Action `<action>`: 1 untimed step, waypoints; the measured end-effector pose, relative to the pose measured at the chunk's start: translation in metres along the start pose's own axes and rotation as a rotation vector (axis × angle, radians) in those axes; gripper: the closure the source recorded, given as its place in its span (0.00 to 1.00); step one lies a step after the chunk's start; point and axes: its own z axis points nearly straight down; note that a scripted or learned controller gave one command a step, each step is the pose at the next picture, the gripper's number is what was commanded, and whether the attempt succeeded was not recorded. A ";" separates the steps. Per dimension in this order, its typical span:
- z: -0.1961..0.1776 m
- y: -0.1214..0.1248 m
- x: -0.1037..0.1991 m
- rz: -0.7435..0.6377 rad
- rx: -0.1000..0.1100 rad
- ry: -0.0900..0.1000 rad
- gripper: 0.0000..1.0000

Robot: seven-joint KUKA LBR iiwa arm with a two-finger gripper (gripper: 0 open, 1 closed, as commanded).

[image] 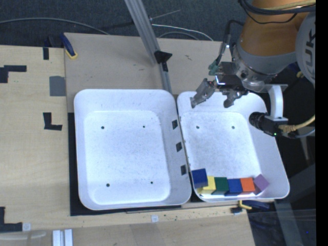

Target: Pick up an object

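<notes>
So the pincer (212, 97) is hanging over the far edge of the right bin (266, 152), fingers spread wide apart with nothing between them. One finger is sitting out toward the gap between the two bins, the other is angling down over the bin's back rim.

The stuff to grab is all bunched up at the opposite end, along the near wall of that same bin. There's a row of little blocks lying side by side: a blue block (199, 177) sitting a bit up from the rest, a yellow block (208, 184) touching it, then a green block (221, 184), another blue one (234, 185), an orange block (247, 184) and a purple block (261, 181) tilting up against the corner. So they're well apart from the pincer, basically the whole bin floor lying between them.

The left bin (84, 137) is sitting right beside it on the worktop (102, 60).
</notes>
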 end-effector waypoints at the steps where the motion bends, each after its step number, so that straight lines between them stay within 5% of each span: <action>1: -0.125 0.028 0.037 -0.005 -0.020 0.002 0.00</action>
